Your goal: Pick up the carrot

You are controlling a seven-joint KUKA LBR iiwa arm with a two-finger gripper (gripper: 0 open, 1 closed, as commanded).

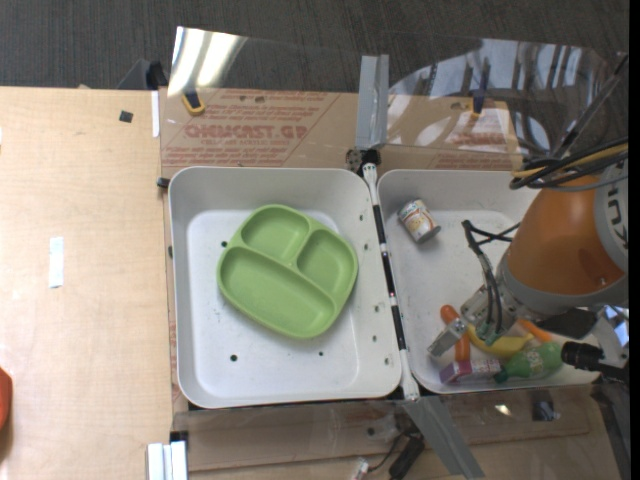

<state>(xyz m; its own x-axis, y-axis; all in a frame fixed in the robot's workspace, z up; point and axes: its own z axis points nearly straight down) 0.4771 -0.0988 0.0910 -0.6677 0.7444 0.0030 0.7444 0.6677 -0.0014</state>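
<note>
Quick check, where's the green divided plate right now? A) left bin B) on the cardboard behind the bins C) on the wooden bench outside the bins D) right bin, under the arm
A: the green divided plate lies flat on the floor of the left bin, while the gripper is over the clutter in the right bin.

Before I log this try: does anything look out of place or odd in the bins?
Only mildly: the small can lies on its side, apart from the toy pile crowded under the claw.
</note>
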